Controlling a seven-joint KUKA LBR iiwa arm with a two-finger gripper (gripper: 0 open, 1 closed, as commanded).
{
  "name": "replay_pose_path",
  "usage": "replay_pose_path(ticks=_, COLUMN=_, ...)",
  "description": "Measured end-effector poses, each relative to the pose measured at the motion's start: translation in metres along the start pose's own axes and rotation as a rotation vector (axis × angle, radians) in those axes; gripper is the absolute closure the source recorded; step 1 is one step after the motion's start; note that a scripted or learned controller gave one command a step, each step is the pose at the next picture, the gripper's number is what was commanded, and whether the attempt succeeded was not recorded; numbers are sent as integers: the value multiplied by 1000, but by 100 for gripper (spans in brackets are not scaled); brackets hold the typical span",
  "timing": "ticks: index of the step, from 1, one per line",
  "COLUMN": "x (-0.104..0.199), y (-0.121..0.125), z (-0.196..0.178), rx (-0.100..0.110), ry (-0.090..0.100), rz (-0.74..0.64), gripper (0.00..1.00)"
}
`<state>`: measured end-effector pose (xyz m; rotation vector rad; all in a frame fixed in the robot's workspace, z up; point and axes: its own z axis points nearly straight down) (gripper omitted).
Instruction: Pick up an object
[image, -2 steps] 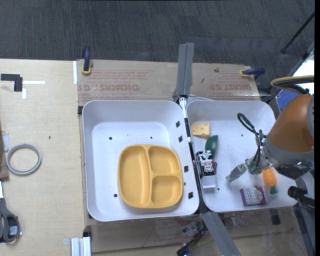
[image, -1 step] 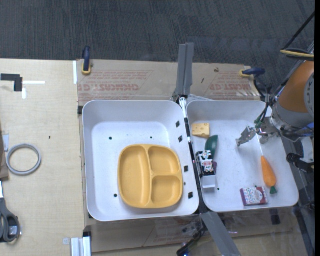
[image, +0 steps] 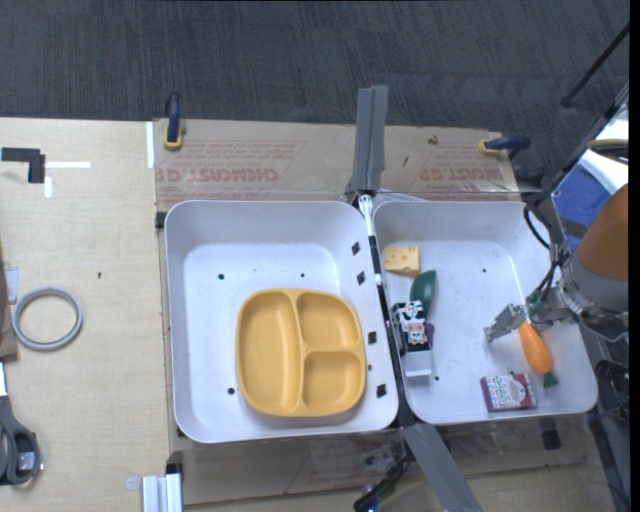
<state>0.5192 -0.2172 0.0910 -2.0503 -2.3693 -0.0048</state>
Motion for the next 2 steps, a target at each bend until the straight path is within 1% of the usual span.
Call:
replay_pose_path(ticks=1, x=-1, y=0, z=-9, rx=-1, ry=-6, rz=-2, gripper=100)
replay_pose_path(ticks=2, x=26, y=22, z=-107, rx=-2, ry=-10, rz=-25, gripper=100)
